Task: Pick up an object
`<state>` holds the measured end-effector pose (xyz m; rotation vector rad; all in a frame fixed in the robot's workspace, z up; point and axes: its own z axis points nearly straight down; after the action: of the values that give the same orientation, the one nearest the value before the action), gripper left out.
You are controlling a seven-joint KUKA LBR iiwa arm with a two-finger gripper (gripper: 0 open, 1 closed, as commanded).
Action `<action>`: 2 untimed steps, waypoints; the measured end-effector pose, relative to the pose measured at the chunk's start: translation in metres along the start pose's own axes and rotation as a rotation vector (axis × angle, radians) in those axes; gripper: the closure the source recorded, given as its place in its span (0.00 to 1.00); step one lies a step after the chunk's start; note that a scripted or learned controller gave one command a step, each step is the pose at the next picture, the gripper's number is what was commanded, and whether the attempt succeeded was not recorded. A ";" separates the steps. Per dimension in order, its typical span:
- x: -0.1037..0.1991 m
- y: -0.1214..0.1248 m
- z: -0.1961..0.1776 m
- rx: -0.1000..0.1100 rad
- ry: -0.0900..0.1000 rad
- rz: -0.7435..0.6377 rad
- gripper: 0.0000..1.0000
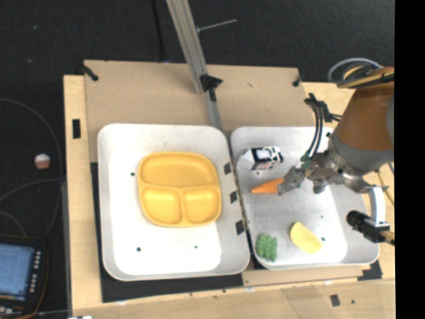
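Note:
The right bin [332, 251] holds an orange carrot [265, 187] near its middle left, a small black-and-white object [266, 157] behind it, a green broccoli piece [267, 246] at the front left, and a yellow piece [305, 237] at the front middle. My gripper [292, 181] hangs over the right bin, its tip right beside the carrot's right end. I cannot make out how its fingers stand, and nothing shows between them.
The left bin [119, 244] carries a yellow divided plate [178, 188]. A slanted metal pole [192, 45] rises behind the bins. The arm's orange band [365, 115] and cables [319, 128] hang over the right bin's far right side.

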<state>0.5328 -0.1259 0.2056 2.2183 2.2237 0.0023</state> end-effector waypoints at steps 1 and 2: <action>0.000 0.000 0.000 -0.001 0.000 0.001 0.00; -0.004 -0.010 0.057 0.006 -0.001 0.004 0.00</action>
<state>0.5232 -0.1302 0.1485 2.2249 2.2224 -0.0061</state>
